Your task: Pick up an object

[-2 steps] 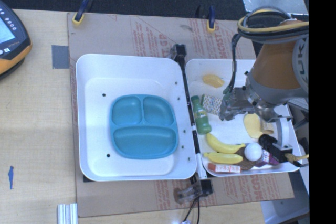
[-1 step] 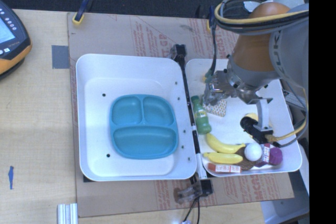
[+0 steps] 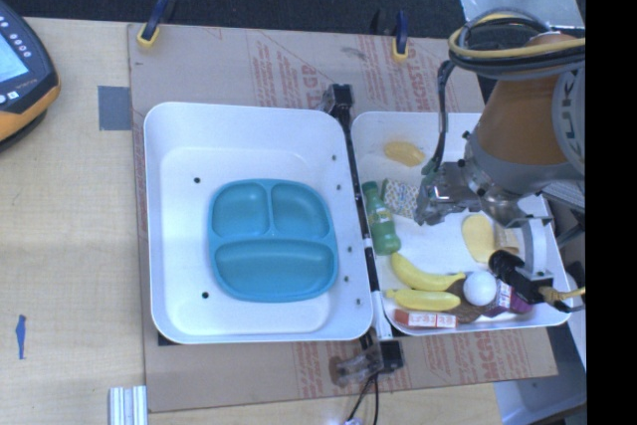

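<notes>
While the gripper (image 3: 435,204) hangs over the middle of the right bin (image 3: 438,122), you've got the green bottle (image 3: 378,219) just to its left, lying along the bin's left wall, and that looks like your likeliest pick. I'd judge it light and stiff, but smooth and rounded, so it may roll or slip; take it across the body, mid-length, rather than at the narrow cap end. You can't tell from this angle how the fingers stand, open or shut, and nothing shows between them. Beside the bottle sits a small speckled piece (image 3: 400,195), too blurred to name. Below it two yellow bananas (image 3: 423,274) lie side by side, with a white ball (image 3: 480,288) touching their right ends; those would probably be light too. A yellow lump (image 3: 403,152) rests near the top wall. Over in the left bin (image 3: 169,139), well apart, you've got a blue divided plate (image 3: 271,239) lying flat in the middle.
</notes>
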`<state>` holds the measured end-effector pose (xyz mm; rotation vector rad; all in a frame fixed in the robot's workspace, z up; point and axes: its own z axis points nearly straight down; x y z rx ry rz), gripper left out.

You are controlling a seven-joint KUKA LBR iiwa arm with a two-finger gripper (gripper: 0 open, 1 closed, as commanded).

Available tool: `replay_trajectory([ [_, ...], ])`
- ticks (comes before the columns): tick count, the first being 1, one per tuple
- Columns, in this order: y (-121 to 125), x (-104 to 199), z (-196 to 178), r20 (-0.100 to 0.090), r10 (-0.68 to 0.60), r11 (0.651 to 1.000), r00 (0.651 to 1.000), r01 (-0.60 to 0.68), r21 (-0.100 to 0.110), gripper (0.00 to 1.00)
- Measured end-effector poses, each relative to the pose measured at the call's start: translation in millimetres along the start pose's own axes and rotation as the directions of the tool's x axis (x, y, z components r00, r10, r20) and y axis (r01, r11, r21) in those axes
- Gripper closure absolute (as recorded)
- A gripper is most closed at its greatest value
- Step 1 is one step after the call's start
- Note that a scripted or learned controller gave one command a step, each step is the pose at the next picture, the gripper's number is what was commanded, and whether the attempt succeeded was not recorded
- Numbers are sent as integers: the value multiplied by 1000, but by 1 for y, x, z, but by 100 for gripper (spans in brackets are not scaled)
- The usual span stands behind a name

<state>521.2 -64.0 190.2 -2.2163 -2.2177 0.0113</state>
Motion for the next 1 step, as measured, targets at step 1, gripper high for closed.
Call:
replay_trajectory([
  [1,41,46,-1,-1,-8,1000,1000,8,-8,100],
])
